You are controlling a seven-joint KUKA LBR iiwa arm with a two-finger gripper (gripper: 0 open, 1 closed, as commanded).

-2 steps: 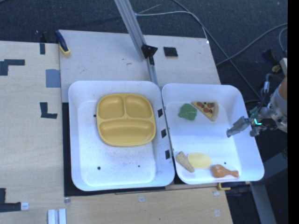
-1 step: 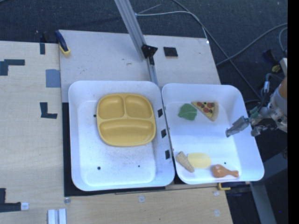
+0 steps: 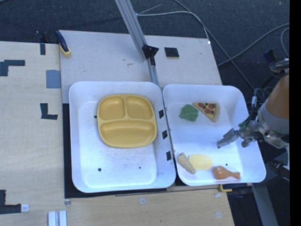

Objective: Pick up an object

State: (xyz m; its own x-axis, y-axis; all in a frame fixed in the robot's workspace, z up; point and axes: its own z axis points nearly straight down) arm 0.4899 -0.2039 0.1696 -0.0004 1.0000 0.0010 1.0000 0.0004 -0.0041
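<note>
While jaws point(image 3: 229, 139) hung over right bin's point(image 3: 237, 94) right side, apparently parted, holding nothing, pick was not yet done; pizza slice point(image 3: 207, 109), green leaf point(image 3: 189, 113), drumstick point(image 3: 225, 173) lay loose in bin.

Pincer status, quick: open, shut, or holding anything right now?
Pincer: over the right bin, above bare floor near its right wall; nothing seen in it. Open or shut cannot be told from this view.

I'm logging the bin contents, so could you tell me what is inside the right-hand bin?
The right bin holds a green leaf, a pizza slice, a yellow piece, a tan wedge and a drumstick. The gripper hides some floor.
</note>
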